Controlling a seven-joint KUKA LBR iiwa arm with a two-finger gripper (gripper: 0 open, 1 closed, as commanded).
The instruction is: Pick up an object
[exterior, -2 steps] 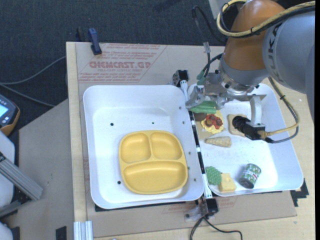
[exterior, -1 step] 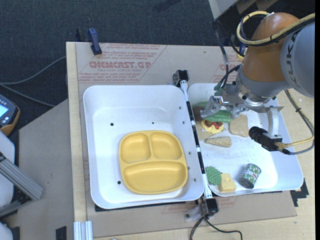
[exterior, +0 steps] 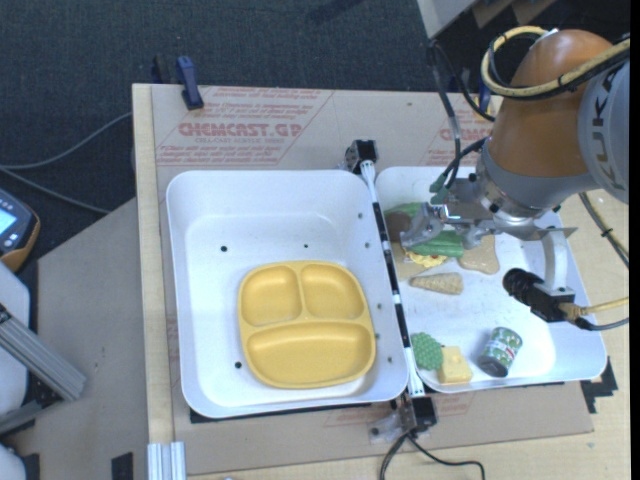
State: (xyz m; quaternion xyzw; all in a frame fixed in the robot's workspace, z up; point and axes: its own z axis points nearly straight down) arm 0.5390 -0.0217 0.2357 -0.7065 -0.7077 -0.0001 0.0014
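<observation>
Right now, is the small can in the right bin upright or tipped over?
Tipped. The small can lies on its side on the right bin floor, one round end facing the camera, beside a yellow block.

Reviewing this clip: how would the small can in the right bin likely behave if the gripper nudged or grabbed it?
The can seems tipped, so a nudge would likely roll it. Its rounded, probably smooth body may slip between fingers. It looks rigid, unlikely to crush.

Right bin: upper part hidden beneath arm. Gripper: fingertips indistinct among toy foods. Arm: cut off at right edge.
</observation>
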